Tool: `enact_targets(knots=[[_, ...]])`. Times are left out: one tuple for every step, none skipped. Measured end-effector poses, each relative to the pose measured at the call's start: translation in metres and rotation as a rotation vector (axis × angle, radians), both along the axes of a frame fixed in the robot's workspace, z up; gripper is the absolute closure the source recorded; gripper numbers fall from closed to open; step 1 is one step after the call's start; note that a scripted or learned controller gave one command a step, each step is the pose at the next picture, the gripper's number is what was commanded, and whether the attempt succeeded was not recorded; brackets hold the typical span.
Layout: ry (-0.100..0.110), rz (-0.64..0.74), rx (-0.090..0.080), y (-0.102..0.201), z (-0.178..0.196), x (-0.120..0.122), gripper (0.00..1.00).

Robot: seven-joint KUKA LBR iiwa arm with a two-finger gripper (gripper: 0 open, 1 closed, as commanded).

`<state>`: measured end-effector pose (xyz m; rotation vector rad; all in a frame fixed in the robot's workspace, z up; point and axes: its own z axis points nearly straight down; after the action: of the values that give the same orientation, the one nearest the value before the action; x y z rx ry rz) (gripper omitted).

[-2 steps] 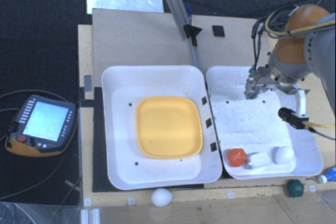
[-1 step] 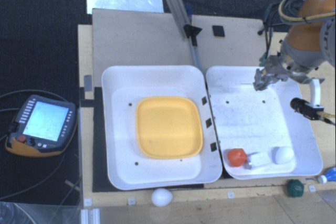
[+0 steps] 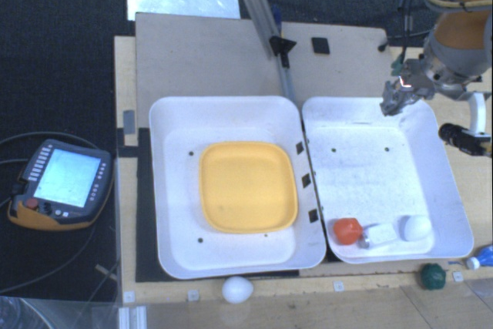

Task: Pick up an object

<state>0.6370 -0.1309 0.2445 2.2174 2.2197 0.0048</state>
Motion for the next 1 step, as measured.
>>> enact_targets(knots=[[0.0, 0.0, 0.0, -0.0001, 0.0532, 0.0008, 1.0]])
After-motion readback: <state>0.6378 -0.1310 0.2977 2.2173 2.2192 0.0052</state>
